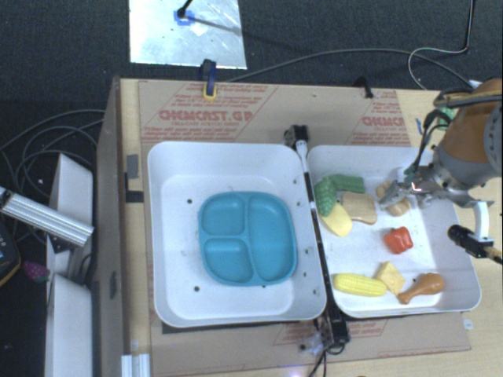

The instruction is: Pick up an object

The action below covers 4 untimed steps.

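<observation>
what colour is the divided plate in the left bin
Light blue; the divided plate shows plainly in the camera view, lying in the shallow white left bin.

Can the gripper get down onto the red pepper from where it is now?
Probably yes. The gripper hangs just above and beside the red pepper, which lies alone on bare bin floor in the right bin with nothing over it.

Red "CHEMCAST GP" print on the brown board (236, 104) behind the bins, repeated partly at right
</observation>
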Tool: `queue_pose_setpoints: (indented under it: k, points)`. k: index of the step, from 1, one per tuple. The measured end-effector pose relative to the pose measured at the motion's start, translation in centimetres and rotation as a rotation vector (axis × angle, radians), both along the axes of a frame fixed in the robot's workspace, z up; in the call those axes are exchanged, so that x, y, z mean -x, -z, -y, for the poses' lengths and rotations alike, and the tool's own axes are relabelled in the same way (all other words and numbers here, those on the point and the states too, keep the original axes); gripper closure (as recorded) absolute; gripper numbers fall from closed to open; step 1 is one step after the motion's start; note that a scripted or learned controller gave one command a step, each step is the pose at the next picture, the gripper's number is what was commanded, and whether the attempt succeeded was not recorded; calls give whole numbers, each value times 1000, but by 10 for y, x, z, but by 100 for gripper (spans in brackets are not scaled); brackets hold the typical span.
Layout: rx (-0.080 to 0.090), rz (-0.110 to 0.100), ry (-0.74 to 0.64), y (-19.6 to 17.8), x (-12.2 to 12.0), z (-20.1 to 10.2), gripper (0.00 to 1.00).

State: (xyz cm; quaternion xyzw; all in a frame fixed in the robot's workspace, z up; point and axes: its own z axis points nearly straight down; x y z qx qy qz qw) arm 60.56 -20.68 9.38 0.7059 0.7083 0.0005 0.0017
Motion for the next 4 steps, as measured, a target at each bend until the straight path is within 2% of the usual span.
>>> queue_pose_setpoints:
  k: [1, 2, 3, 4]
  points:
    - [-2, -2, 2, 10, 50, -12, 0]
    - [-2, -3, 3, 10, 81, -33, 0]
    - [-1, 1, 2, -1, 80, -32, 100]
    - [-2, 2, -1, -98, 10, -86, 100]
